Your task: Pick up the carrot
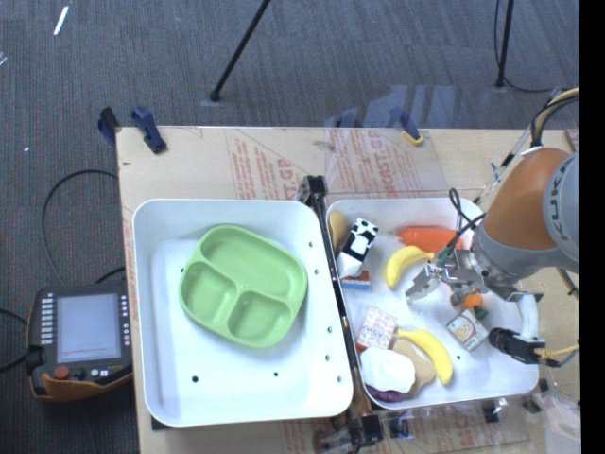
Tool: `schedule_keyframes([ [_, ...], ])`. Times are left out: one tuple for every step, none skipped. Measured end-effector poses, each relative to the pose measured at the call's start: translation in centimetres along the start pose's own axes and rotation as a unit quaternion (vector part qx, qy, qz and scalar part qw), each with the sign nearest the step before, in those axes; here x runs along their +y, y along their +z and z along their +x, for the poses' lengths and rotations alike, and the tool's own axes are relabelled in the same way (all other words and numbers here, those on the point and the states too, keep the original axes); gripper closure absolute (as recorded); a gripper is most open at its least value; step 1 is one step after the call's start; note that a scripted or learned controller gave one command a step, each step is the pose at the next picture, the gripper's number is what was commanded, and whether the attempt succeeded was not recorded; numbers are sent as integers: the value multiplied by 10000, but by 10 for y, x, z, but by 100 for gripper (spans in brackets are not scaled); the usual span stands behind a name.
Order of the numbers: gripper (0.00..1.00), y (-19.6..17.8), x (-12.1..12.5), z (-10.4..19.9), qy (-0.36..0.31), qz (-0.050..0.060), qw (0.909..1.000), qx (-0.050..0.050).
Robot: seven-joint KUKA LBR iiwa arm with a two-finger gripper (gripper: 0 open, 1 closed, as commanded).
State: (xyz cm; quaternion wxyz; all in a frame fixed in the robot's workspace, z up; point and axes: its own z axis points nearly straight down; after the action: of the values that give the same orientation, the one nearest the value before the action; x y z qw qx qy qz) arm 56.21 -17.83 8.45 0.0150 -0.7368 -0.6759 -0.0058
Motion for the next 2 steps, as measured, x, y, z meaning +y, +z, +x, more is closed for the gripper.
schedule_keyframes([
  [0,-1,1,-12,-1613,67,9869,35],
  [100,-6,2,-15,-1586,43,9873,-23],
])
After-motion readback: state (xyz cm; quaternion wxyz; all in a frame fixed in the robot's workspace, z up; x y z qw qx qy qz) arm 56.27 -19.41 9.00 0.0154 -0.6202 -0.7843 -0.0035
